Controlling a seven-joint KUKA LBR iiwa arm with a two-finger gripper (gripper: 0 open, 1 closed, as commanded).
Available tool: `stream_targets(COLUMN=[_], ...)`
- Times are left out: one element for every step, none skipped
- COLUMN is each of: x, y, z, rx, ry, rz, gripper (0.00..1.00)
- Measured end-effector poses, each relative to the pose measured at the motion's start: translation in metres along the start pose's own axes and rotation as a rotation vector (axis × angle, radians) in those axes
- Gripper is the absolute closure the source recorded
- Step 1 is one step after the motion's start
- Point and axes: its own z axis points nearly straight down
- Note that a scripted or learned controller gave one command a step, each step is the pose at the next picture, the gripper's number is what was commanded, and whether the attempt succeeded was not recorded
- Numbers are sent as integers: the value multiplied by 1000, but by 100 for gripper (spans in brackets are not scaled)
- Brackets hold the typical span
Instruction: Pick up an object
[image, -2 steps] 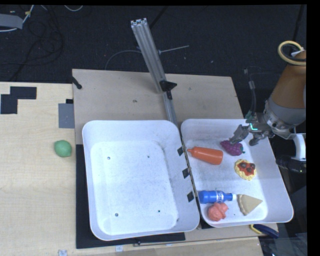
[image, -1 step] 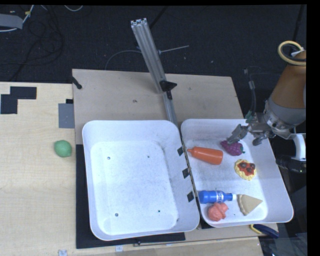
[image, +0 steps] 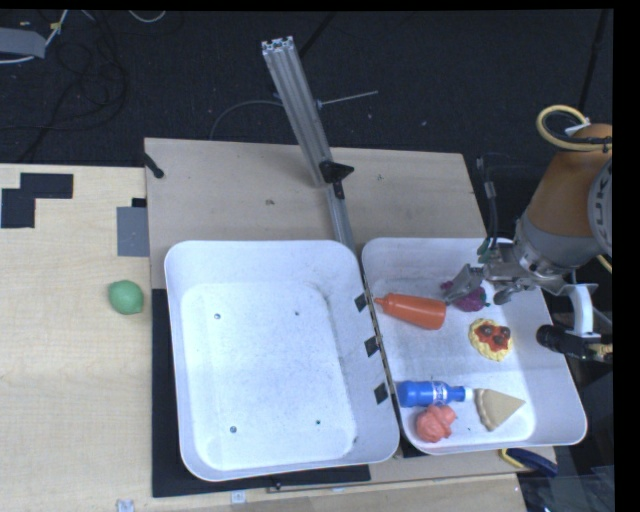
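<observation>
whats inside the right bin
In the right bin: an orange carrot, a purple toy under the gripper, a small pizza, a blue bottle, a pink lump and a tan wedge. The gripper hides part of the purple toy.

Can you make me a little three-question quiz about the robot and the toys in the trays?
1. True or false: the orange carrot lies in the right bin.
2. Which toy is nearest the robot's hand? A) the purple toy B) the green ball C) the blue bottle
3. Fill in: the green ball sits on the bench, outside the left bin, on its ____ side in the camera view.

Key: 1 true. 2 A. 3 left.
</observation>
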Motion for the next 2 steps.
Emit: stream_targets(x=[3,3], y=[-3,-4], z=[29,32], rx=[-13,-10], ry=[-3,-2], rz=[0,1], gripper=[0,0])
